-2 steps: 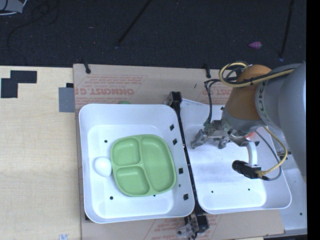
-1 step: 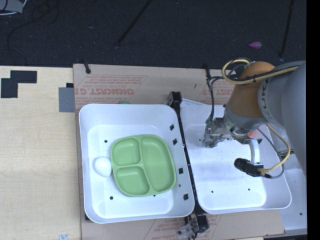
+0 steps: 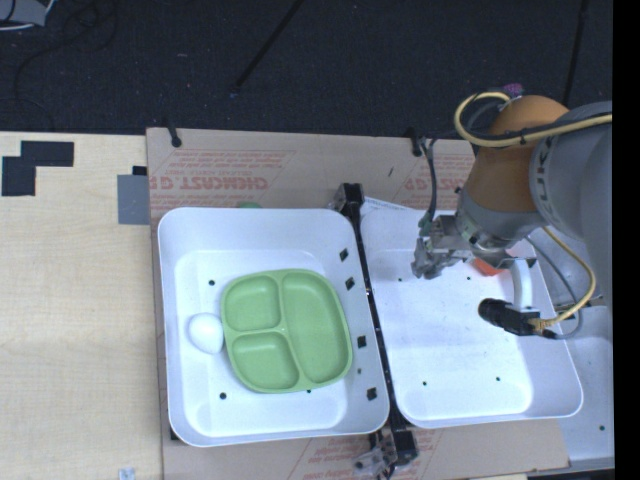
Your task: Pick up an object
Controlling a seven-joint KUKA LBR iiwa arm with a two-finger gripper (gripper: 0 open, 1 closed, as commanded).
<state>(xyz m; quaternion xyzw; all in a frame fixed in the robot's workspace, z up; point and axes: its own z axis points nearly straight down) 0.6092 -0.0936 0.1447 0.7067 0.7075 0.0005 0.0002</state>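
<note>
My gripper (image 3: 430, 264) hangs low over the far left part of the right bin (image 3: 470, 378), its tip close to the bin floor. Just to its right, a small red-orange thing (image 3: 487, 265) peeks out from under the wrist, mostly hidden by the arm. In the left bin (image 3: 190, 238) lies a green three-compartment plate (image 3: 286, 329). A white egg-shaped thing (image 3: 206, 332) rests against the plate's left edge. Nothing shows between the gripper's tips.
A black divider (image 3: 362, 303) runs between the two bins. The bins sit on a cardboard sheet (image 3: 260, 173) on the pale bench. The arm's grey and orange body (image 3: 540, 183) covers the right bin's far right corner.
</note>
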